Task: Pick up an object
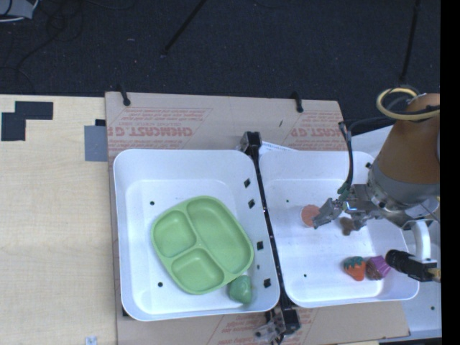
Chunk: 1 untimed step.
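In the right bin (287, 192) lies a salmon-pink round piece (310, 215) near the middle. My gripper (335, 223) hovers low just to its right, with one fingertip (322, 220) almost touching the piece. The fingers stand apart and open, with nothing between them. Toward the bin's front right, an orange-red toy with a green top (353, 267) sits against a purple toy (376, 267).
The left bin (136, 171) holds a green divided plate (203, 244) and a small green round thing (241, 290) at its front right corner. A black divider (262, 221) runs between the bins. Cardboard (187, 124) lies behind them.
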Available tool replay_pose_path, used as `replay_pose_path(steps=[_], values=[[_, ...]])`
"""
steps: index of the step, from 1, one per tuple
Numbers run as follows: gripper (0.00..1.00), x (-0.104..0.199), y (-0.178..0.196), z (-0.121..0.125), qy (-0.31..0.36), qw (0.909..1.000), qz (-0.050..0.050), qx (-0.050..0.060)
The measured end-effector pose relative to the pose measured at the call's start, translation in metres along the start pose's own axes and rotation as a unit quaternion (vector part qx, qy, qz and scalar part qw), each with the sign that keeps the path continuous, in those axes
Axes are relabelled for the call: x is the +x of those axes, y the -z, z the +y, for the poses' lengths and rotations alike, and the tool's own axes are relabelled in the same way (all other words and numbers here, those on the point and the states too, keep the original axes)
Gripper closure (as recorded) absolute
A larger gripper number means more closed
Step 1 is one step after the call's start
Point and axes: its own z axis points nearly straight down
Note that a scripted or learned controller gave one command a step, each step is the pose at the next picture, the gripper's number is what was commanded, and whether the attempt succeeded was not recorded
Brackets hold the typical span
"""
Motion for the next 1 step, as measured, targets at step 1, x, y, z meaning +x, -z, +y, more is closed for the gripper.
replay_pose_path(steps=[1], values=[[0.00, 0.0073, -0.0457, 0.0003, 0.000, 1.0000, 0.000, 0.000]])
